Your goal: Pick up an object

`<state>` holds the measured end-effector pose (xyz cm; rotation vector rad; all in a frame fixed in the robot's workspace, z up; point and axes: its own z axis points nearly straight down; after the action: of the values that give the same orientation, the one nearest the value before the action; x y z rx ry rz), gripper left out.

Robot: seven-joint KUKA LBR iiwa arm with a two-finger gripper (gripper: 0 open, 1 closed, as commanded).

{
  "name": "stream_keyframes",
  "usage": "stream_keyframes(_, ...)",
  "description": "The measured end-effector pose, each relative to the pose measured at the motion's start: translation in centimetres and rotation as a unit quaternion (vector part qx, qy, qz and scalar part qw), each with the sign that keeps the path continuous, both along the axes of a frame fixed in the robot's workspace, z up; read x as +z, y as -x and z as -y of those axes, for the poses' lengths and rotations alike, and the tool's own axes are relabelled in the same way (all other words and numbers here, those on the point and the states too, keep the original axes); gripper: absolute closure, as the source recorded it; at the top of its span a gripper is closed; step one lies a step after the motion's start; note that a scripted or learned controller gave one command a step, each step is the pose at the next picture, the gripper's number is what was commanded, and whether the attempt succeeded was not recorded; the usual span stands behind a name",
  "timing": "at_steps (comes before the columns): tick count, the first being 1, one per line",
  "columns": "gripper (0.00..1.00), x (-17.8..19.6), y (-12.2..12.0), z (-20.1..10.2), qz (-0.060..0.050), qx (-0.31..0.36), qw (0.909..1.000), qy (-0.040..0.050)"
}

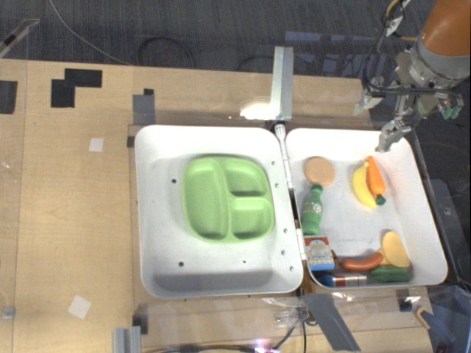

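The carrot [375, 179] is lying in the right bin [429, 219], just below the pincer [388, 137] as the camera is seeing it and a little to its left, with nothing between the two. The pincer is hanging over the bin's upper right corner, close to the rim, carrying nothing that is showing; whether it is open or closed cannot be told from this angle. The arm [444, 28] is reaching in above and to the right of it, its orange band sitting at the frame's top corner. A banana [360, 187] is resting against the carrot's far side from the pincer, touching it. Farther left of the pincer, a tan disc [319, 170] is lying near the bin's left wall, and a green bottle [313, 208] is lying just below that disc. Well below the pincer, along the bin's near edge, a yellow piece [395, 248], a sausage [360, 261] and a green piece [390, 274] are crowding together, with a small box [319, 253] to their left under the bottle. Farthest from the pincer, the left bin [147, 197] is holding a green tray [227, 197], lying flat near its middle.
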<state>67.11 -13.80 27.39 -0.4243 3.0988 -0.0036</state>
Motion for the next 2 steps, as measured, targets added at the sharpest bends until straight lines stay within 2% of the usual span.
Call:
stream_keyframes(1, 0.0, -14.8, 1.6, 1.6, -0.006, 0.119, 0.9928, -0.0003)
stream_keyframes(2, 0.0, -18.5, 5.9, 3.5, 0.0, 0.061, 0.9981, 0.0012)
